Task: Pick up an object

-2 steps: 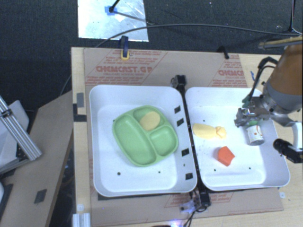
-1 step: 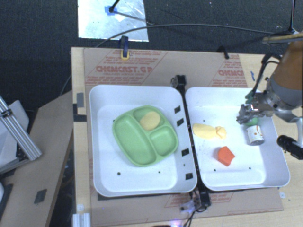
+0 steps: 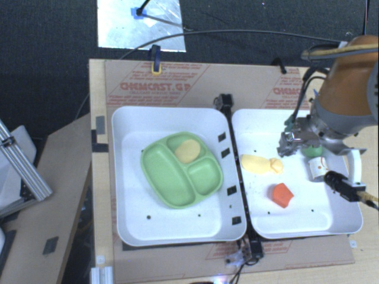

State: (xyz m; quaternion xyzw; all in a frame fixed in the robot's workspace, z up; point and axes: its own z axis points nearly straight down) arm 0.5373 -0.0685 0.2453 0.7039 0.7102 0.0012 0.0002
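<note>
In the right bin [image 3: 308, 215] lie a pale yellow banana-shaped toy [image 3: 259, 164], an orange-red block [image 3: 282, 194] nearer the front, and a small green and white bottle [image 3: 317, 161] partly hidden under the arm. My gripper [image 3: 286, 145] hangs low over the right bin, just above and to the right of the yellow toy's right end and to the left of the bottle. I see nothing held in it. The grey arm with its orange band comes in from the upper right.
The left bin [image 3: 127, 176] holds a green divided plate [image 3: 172, 179] with a round yellow piece [image 3: 188, 151] in its upper compartment. Black clips [image 3: 225, 102] join the bins along the middle wall. A black fitting [image 3: 342, 186] on the arm overhangs the right bin's right side.
</note>
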